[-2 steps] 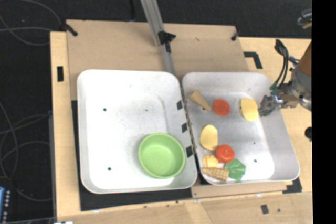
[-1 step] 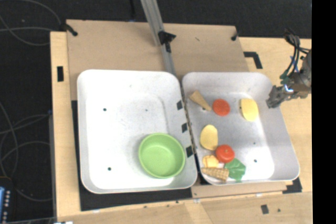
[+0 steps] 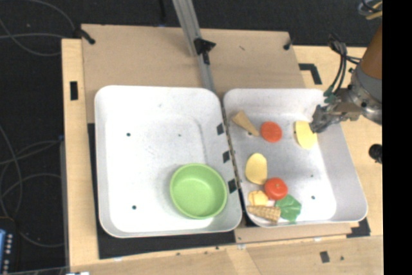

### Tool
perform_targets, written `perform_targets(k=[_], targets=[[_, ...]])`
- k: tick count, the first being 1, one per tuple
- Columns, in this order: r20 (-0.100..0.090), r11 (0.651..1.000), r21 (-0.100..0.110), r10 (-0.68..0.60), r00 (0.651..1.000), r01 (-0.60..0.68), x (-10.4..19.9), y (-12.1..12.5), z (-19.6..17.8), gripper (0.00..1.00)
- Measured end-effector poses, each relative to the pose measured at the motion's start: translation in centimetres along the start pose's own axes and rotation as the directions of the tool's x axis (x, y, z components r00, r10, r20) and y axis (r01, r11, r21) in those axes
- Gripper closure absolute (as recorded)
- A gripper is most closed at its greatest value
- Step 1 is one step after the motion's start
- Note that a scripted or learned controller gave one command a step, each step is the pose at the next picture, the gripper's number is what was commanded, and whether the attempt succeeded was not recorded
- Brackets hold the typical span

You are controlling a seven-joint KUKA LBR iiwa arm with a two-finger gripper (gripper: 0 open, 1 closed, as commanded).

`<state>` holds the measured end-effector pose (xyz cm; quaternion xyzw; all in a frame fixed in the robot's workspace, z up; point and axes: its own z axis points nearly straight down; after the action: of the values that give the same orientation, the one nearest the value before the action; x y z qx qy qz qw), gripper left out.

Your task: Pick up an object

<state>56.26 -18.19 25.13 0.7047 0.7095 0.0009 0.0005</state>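
The right bin (image 3: 324,193) holds several toy foods. A pale yellow piece (image 3: 304,135) lies near its right wall, and my gripper (image 3: 320,119) hangs at the upper right edge of that piece, touching or just above it. Further left lie a red-orange ball (image 3: 271,132) and a tan wedge (image 3: 244,123). A yellow fruit (image 3: 256,168) rests mid-bin. At the front sit a red tomato (image 3: 276,187), a green item (image 3: 290,207) and a waffle-like piece (image 3: 264,213).
A green bowl (image 3: 197,190) sits at the front right of the left bin (image 3: 145,132). A metal pole (image 3: 187,9) slants up from between the bins at the back. The arm and its cables come in over the right bin's right rim.
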Motion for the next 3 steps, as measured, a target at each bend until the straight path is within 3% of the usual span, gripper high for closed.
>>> perform_targets(k=[3], targets=[[-0.002,1.000,0.000,-0.002,1.000,0.002,15.4,0.3,-1.3,1.00]])
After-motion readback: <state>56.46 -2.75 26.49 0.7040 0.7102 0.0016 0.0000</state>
